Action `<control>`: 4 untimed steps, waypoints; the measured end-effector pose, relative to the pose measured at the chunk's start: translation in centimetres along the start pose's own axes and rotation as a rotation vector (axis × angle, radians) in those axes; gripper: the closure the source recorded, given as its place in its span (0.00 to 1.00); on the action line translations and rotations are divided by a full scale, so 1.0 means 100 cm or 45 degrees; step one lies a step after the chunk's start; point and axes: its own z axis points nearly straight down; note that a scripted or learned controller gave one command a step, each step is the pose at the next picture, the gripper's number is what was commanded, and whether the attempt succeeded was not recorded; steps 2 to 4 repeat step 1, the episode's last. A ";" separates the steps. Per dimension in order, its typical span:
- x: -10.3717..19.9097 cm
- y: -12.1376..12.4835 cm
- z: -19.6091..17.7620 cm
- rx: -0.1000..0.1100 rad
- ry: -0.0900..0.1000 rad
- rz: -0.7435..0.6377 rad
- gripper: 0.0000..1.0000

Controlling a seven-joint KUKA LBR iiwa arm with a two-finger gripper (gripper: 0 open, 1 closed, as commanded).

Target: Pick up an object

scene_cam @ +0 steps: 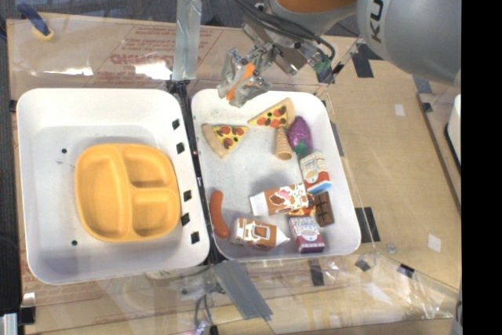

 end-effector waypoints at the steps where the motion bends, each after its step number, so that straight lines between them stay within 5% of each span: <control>1: -0.034 0.050 0.102 -0.014 0.013 -0.049 1.00; 4: -0.034 0.050 0.102 -0.014 0.013 -0.049 1.00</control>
